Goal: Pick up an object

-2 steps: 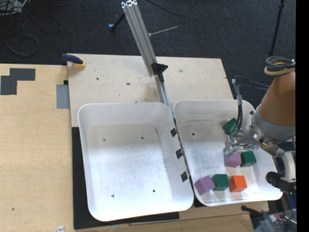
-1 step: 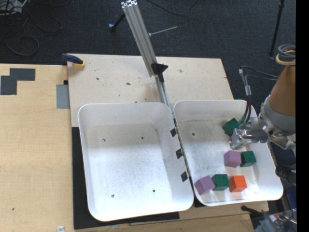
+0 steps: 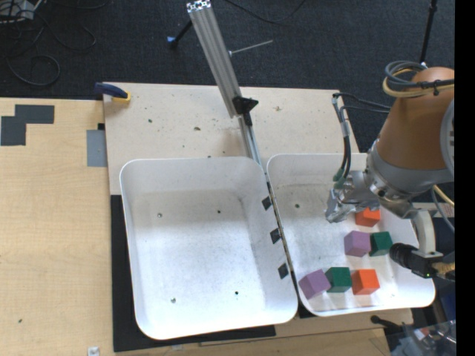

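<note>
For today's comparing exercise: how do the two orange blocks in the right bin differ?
The upper orange block sits right beside the pincer, partly hidden by it; the lower orange block lies in full view near the bin's front edge. The lower one touches a green block; the upper one stands apart. Both share colour and the right bin.

Dark carpet floor (image 3: 89,43) with black cables (image 3: 30,58); pale wooden bench (image 3: 44,221).

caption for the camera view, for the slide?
Gripper low in the right bin beside an orange block; five more blocks near its front edge.
</note>
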`<state>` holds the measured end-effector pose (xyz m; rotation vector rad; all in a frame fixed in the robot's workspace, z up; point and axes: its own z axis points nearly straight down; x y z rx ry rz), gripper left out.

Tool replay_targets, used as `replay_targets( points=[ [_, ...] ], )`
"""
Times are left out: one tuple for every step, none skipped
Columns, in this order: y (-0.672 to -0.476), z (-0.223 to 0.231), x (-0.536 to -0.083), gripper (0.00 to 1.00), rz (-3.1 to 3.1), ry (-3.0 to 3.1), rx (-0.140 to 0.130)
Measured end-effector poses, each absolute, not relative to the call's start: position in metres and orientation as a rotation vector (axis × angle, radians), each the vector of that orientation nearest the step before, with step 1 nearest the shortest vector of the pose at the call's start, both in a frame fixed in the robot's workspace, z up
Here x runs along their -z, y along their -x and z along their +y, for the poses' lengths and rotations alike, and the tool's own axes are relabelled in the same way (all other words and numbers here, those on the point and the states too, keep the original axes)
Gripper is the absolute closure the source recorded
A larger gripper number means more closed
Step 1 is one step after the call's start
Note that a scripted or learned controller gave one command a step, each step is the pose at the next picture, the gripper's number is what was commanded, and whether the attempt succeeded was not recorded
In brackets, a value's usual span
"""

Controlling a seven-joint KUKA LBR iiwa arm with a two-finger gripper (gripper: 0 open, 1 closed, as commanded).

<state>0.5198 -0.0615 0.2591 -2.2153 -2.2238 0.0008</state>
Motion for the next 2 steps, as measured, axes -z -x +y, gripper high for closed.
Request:
replay_targets(
  points=[
    [-0.522,-0.013,-0.245,1.0,-2.222,2.213,-0.004],
    [-0.53,0.04,-0.23,1.0,-2.222,2.213,-0.005]
  ],
)
